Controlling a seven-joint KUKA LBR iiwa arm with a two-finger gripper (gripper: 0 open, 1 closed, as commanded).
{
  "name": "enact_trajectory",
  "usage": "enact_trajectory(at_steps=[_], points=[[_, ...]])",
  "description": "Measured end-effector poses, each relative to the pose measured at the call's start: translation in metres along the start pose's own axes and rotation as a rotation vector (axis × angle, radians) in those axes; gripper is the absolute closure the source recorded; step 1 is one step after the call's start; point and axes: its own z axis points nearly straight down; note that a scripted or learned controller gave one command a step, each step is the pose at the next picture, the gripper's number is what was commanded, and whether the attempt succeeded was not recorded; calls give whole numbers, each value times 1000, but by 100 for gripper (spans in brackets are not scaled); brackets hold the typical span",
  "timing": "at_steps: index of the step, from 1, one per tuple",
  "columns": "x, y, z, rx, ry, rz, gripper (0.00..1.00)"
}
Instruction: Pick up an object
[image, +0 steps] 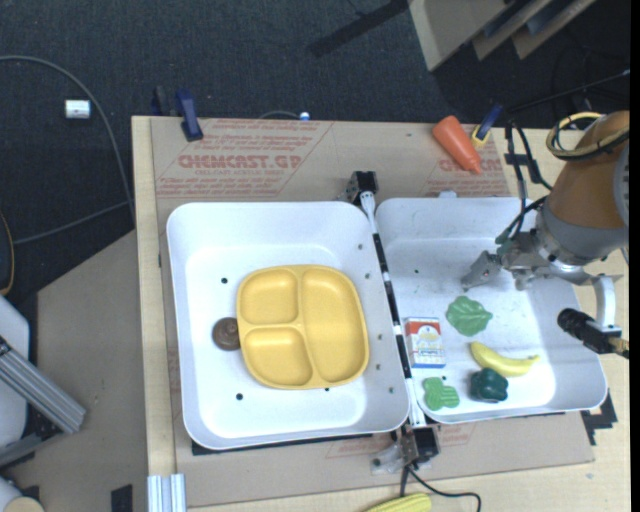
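Gripper (497, 268) sits low over upper part of right bin (420, 222), fingers spread apart, nothing between them. Just below it a green leafy toy (468, 315), then yellow banana (503, 359), dark green pepper-like toy (489, 385), small green piece (440, 393) and a red-white carton (425, 343) near the bin's left wall. Left bin (200, 260) holds yellow divided plate (300, 327), with brown round object (226, 333) touching its left edge. Orange carrot toy (458, 145) lies on tabletop (250, 160) beyond right bin.

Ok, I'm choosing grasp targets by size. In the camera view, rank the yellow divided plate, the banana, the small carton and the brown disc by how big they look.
1. yellow divided plate, by far
2. banana and small carton, too alike to separate
3. brown disc, partly hidden by the plate
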Motion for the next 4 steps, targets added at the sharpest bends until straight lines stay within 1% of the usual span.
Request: enact_trajectory(at_steps=[1,2,3,4], points=[[33,-72,30,-1,0,0,0],[35,-101,29,-1,1,0,0],[36,-100,19,-4,0,1,100],[139,-51,-72,-5,1,-3,100]])
